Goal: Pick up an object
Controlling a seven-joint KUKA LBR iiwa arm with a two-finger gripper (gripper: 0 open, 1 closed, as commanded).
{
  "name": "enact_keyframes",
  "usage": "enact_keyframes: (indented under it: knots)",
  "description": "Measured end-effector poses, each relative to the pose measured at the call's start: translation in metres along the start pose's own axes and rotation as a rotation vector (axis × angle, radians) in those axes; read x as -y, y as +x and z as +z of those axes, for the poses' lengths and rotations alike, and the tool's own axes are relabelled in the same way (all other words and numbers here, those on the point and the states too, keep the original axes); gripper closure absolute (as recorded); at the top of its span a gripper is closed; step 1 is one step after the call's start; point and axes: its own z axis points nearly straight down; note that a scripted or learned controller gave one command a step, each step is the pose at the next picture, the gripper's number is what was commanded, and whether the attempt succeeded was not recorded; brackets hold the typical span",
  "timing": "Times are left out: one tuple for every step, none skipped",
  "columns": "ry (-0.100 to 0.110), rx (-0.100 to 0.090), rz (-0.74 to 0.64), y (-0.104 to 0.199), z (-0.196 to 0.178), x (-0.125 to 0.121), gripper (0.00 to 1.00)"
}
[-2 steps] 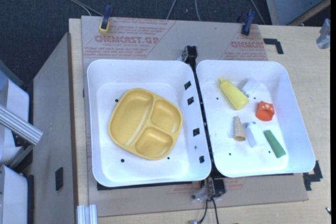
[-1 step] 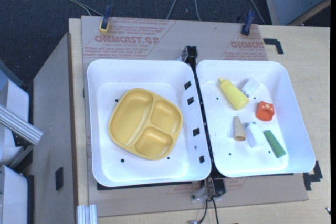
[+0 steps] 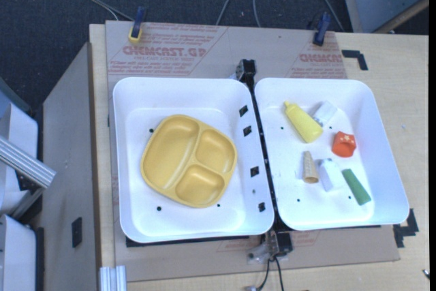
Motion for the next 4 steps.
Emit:
enact_keyframes:
  knots:
    - [-0.004,0.003,-0.001,0.000,-0.012,0.000,1.00]
    - [-0.009,0.006,-0.003,0.001,-0.023,-0.001,1.00]
    - [-0.013,0.009,-0.004,0.001,-0.035,-0.001,1.00]
    - [-0.017,0.012,-0.005,0.001,-0.047,-0.002,1.00]
